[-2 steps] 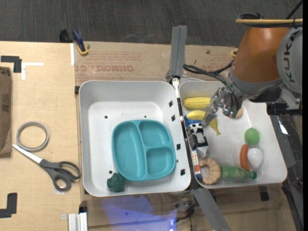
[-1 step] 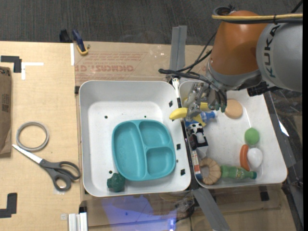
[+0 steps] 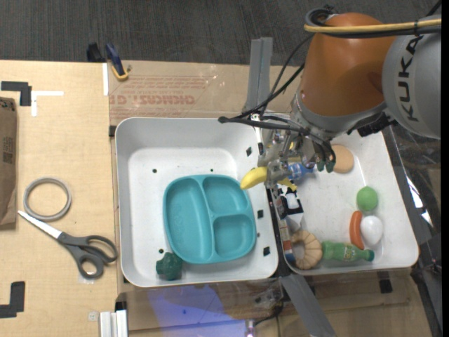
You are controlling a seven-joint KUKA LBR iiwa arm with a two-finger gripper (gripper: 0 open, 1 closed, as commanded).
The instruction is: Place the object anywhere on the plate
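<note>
We see the gripper [image 3: 275,170] clenched on a smooth curved yellow banana [image 3: 253,178], hanging at the glossy teal three-compartment plate's [image 3: 209,218] two o'clock rim, inside the left white bin [image 3: 140,188].

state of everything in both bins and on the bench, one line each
end effector: over the divide between the bins, yellow banana at its tip
teal plate: flat in left bin, nothing on it
dark green toy: on the bin floor by the plate's near corner
green bottle: lying on its side in right bin
white egg: resting against the orange item
scissors: closed, on the bench
tape roll: lying flat
</note>
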